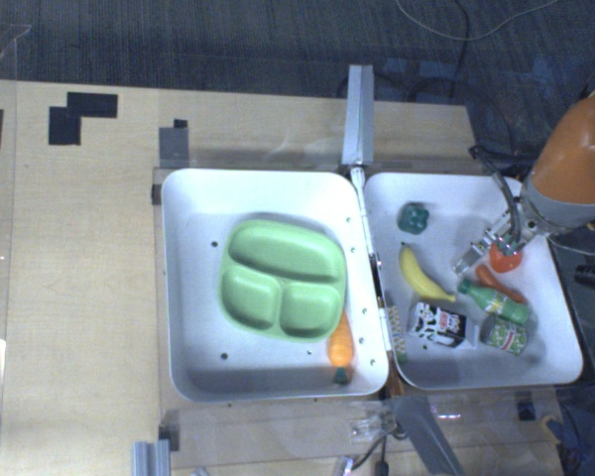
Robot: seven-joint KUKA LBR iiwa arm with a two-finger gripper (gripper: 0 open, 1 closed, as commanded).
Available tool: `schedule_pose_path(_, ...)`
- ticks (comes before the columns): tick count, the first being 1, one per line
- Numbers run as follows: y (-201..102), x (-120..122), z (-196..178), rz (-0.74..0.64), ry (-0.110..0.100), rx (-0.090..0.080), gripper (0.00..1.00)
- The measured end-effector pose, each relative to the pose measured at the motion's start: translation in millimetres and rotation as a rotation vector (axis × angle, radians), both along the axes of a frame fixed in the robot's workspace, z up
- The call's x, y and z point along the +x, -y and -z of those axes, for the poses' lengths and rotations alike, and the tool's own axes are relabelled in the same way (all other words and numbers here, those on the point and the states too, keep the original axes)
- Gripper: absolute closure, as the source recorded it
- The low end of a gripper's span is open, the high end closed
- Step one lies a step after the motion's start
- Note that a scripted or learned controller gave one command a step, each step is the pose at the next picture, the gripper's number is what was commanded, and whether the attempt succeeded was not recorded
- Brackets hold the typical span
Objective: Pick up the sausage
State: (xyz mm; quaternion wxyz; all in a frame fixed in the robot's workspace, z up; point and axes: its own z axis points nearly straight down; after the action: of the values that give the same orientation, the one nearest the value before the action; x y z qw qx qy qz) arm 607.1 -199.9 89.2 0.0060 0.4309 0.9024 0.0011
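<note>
Sausage [504,291]: a short orange-red link lying in the right bin [565,360], partly tucked under the green bottle [496,303], at about four o'clock from the bin's centre. Gripper [488,243]: just above the link at its eleven o'clock, poised low over the bin floor beside a red-orange rounded item [507,257], perhaps a tomato, that sits against the fingertips. Whether the fingers stand apart or together cannot be told at this resolution, and nothing is seen between them. The arm's orange band [573,157] rises at two o'clock from the gripper.

Outward from the hand: a banana [422,277] lies at eight o'clock from the gripper; a dark teal object [414,217] sits near the bin's twelve o'clock edge; a black-and-white carton [438,323] and a green can [504,336] occupy the six o'clock side. The left bin [178,266] holds a green divided tray [283,279] and a carrot [341,343] at the tray's five o'clock.

Risks, as judged: the fingers may close on the red-orange item instead, since it lies nearer and is of similar colour. The bottle overlapping the link may block one finger or be dragged along. A smooth cylindrical link may also roll or squirt out of an off-centre pinch.
</note>
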Motion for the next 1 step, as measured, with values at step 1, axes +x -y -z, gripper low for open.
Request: schedule_pose_path(1,-1.3,3.3,-13.6,-0.001,0.009,0.001,1.00)
